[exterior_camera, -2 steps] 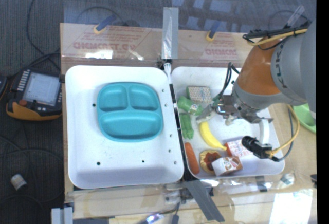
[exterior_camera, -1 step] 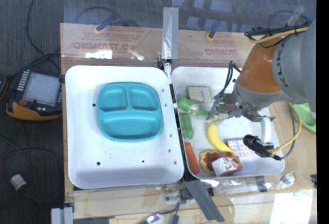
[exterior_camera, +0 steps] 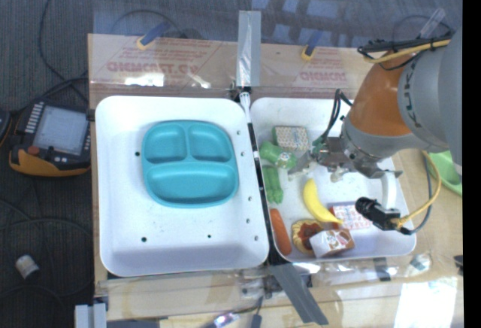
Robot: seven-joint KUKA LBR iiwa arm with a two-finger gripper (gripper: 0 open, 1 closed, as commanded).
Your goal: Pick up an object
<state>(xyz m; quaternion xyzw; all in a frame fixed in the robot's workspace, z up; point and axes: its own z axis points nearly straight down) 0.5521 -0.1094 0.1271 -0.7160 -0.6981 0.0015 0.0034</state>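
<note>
While the left bin (exterior_camera: 113,191) carried just a teal divided plate (exterior_camera: 189,163) lying flat near its middle, the task's candidates were all crowded into the right bin (exterior_camera: 376,244). Along that bin's left wall lay a green vegetable-like piece (exterior_camera: 273,182) with an orange carrot-shaped piece (exterior_camera: 280,231) nearer the camera; farther back sat a small pale patterned box (exterior_camera: 291,138). A yellow banana (exterior_camera: 318,203) lay in the middle, curving toward the near side, and beside its near end rested a reddish round item (exterior_camera: 304,232), a small white carton (exterior_camera: 331,243) and a flat pink-and-white packet (exterior_camera: 350,215). Right of the banana, the tool (exterior_camera: 337,159) hung low over the far middle of the bin, just beside the banana's far end; whether it was open or closed could not be told, and nothing was seen in its grip. The banana looked the closest target: probably a light, stiff plastic toy with a smooth, somewhat slippery skin. I judged the best hold to be across its thick middle, squarely over the curve, since a pinch near either tapered end would likely slide off.
</note>
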